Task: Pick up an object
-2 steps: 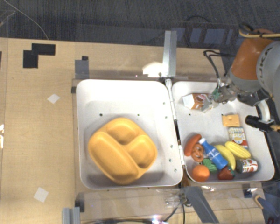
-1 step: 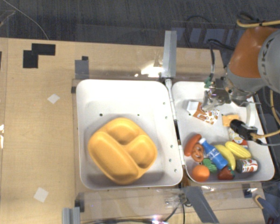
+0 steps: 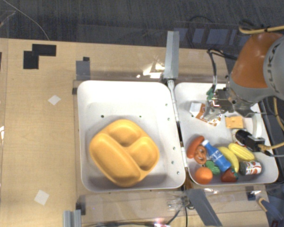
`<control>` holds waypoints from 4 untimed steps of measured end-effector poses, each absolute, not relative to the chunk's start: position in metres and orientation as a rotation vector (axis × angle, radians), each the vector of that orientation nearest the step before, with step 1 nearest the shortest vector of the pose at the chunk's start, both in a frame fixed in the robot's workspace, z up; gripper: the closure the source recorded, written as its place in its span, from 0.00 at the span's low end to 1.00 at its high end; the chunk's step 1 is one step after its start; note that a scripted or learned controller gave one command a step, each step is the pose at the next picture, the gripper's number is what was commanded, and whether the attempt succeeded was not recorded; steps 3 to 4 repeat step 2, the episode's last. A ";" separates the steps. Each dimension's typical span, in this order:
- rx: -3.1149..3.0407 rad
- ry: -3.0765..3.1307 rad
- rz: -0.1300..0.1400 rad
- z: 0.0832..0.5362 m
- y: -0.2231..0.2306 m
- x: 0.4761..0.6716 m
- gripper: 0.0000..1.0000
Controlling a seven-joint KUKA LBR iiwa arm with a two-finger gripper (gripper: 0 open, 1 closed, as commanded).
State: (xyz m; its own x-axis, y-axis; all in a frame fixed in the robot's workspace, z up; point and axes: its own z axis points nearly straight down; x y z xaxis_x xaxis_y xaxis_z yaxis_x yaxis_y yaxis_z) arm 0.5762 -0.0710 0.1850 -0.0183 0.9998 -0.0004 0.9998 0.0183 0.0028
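Observation:
My gripper (image 3: 212, 109) hangs low over the far part of the right bin (image 3: 189, 91), right above a small white and orange packet (image 3: 204, 116) that lies on the bin floor. I cannot see whether it touches the packet. A tan cracker (image 3: 234, 122) lies just to the right of it. Along the near side of that bin are a red sausage (image 3: 195, 147), a blue bottle (image 3: 215, 156), a yellow banana (image 3: 236, 154), an orange (image 3: 204, 175), a red strawberry (image 3: 229, 176) and a small can (image 3: 250, 168).
A big yellow bread-shaped object (image 3: 123, 151) fills the near half of the left bin (image 3: 123, 96). A metal divider post (image 3: 171, 56) stands between the bins at the back. The grey and orange arm (image 3: 260, 65) looms over the right bin's far right corner.

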 end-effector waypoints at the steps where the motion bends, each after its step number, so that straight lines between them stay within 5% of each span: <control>1: 2.298 2.136 0.009 0.237 -0.026 0.588 1.00; 2: 2.002 2.417 0.001 0.183 -0.092 0.511 1.00; 4: 2.002 2.417 0.001 0.183 -0.092 0.511 1.00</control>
